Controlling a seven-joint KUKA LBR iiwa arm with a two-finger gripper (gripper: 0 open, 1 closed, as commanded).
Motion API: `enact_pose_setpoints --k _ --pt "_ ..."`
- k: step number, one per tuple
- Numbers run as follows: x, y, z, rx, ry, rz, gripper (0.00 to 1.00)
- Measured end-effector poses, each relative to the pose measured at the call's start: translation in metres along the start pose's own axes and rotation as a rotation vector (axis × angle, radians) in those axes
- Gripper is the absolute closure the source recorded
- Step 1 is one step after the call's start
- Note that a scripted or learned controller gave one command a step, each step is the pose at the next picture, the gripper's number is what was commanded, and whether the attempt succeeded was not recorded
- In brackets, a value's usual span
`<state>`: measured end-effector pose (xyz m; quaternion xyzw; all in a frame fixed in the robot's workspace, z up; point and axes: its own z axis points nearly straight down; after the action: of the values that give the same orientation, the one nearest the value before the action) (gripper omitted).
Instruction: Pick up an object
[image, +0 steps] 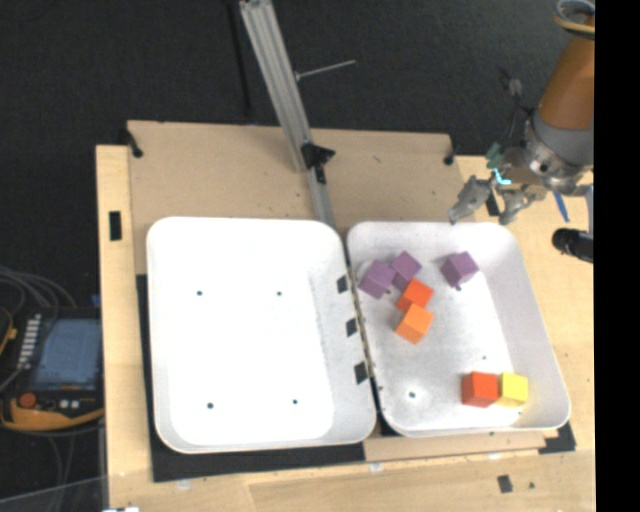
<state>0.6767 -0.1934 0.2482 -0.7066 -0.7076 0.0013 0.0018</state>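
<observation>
Gripper (487, 200) sits in the upper right of the frame, just above the top edge of the right bin (530, 300). Fingers spread apart, nothing between them. Arm (568, 85) comes in from the right edge, orange band visible above the wrist.

Nearest block: a purple cube (460, 267), alone, a little below and left of the gripper, inside the top of the right bin. Clear space on all sides of it.

Further left, a cluster: two purple cubes (389, 273) touching each other, with two orange cubes (414, 309) just below, stacked close in a line. Tight packing there; fingers would likely nudge neighbours.

Lower right of the bin: a red cube (481, 388) and a yellow cube (514, 388) side by side, touching, near the bin's bottom wall.

Left bin (180, 330) takes up the centre-left of the frame. A metal rail (285, 95) runs diagonally from the top of the frame down to the join between bins.

Judgement: pick not yet begun; gripper is hovering outside the bin. Best target looks like the lone purple cube, being the shortest reach with free flanks. To do it well: centre over the cube, line the fingers up with two opposite flat faces, come straight down, close only once the fingers straddle it. Risk: cube sits slightly rotated, so a poorly aligned squeeze could twist it out.
</observation>
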Motion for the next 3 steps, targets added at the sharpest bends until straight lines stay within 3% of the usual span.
enact_pose_setpoints --k 1,3 --pt "-0.001 0.001 -0.004 -0.004 -0.004 -0.003 0.0" --pt "-0.009 -0.009 0.089 -0.002 -0.003 0.002 0.0"
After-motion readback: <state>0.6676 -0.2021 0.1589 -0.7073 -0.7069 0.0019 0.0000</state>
